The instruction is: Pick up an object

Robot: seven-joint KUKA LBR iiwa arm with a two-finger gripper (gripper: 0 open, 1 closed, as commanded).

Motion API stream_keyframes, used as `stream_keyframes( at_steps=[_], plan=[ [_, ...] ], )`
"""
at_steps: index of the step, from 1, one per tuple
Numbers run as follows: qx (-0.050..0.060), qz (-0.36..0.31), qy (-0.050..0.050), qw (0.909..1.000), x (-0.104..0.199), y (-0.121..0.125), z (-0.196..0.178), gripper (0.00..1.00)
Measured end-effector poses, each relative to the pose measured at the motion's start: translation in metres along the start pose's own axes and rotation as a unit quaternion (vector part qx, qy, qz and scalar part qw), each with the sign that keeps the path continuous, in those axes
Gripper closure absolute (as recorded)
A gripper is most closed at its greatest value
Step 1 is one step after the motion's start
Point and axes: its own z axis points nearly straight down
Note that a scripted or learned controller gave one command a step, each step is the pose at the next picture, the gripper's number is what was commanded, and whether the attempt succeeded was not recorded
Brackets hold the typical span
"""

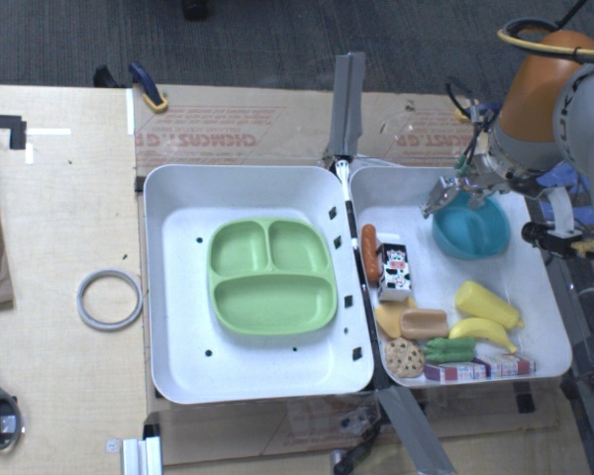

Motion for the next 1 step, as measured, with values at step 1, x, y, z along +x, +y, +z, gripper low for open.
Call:
stream_keyframes(
  at_steps=[1],
  plan=[
    [-0.001,-0.082,0.008,0.9966,-0.0274,-0.0021,0.0026,0.00]
  ],
)
